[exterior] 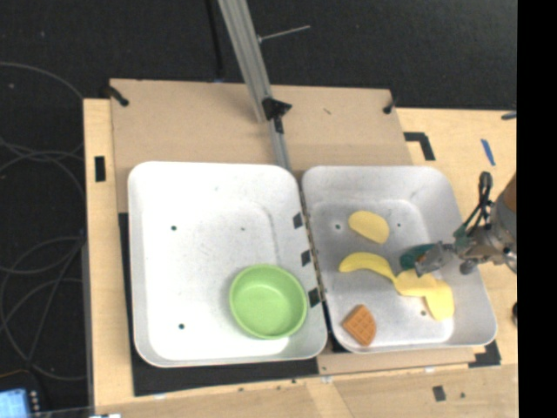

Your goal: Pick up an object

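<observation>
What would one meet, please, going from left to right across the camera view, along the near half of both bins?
Green bowl → waffle piece → banana → yellow spoon-shaped piece → gripper.

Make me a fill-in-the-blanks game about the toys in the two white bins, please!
1. The green bowl sits in the ____ bin.
2. The toy banana in the right bin has the colour ____.
3. The orange-brown waffle lies near the ____ edge of its bin.
4. The gripper reaches in from the ____ side of the picture.

Missing words: left; yellow; front (bottom); right
</observation>
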{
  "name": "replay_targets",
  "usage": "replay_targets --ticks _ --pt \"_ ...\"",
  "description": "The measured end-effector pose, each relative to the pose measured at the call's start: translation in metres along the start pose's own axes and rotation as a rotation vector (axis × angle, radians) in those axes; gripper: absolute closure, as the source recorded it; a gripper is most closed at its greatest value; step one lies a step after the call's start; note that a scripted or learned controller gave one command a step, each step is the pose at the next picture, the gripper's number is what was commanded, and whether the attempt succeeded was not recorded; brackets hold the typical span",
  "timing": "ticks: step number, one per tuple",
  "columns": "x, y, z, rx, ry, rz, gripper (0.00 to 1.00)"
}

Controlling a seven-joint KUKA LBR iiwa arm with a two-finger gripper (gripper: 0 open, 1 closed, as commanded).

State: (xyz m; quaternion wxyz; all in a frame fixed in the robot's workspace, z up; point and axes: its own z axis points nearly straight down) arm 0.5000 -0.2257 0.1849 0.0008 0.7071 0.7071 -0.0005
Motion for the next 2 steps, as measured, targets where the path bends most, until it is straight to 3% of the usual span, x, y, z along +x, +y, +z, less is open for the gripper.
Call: replay_targets --ticks 2 --pt "0.000 -0.007 0.083 -0.004 -0.003 0.001 0.00"
